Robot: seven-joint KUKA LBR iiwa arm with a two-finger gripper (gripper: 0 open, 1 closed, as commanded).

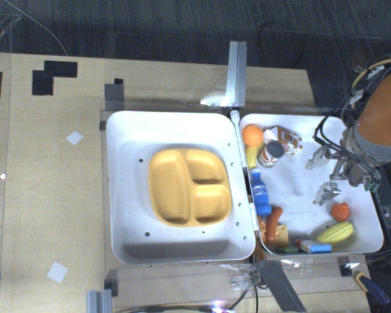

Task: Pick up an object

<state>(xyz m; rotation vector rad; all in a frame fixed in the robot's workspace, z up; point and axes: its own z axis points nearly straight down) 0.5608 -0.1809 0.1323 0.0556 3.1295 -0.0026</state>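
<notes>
Jaws look spread apart from where I'm watching, w/ nothing between them afaict. Gripper (pixel 324 175) is hanging over the right bin (pixel 378 240), twd its right half, two metal fingers (pixel 317 155) pointing left into the bare white middle of that bin. Arm (pixel 383 119) comes in from the right, orange band on top, black cables looping round it. Stuff to pick is all in that right bin, mostly hugging the edges: an orange ball-ish fruit (pixel 251 135) in the top-left corner, a yellowish thing just below it that I can't make out properly, a small dark round can or lid (pixel 272 152) beside it, and a brown/white packet (pixel 287 137) just right of that. A blue bottle (pixel 259 195) lies along the left wall, w/ a carrot-looking orange piece (pixel 273 220) under it. Front edge has a jumble of small bits, incl a blue bar (pixel 321 248), too small to call. Nearest the gripper is a little red tomato-like thing (pixel 340 210), just below and right of the fingers, not touching them. A yellow banana-ish item (pixel 335 233) sits below that. Left bin (pixel 124 175) holds a yellow divided tray (pixel 188 186), three compartments, roughly centred, well apart from the gripper. Both bins sit side by side on the wooden bench (pixel 45 207).
</notes>
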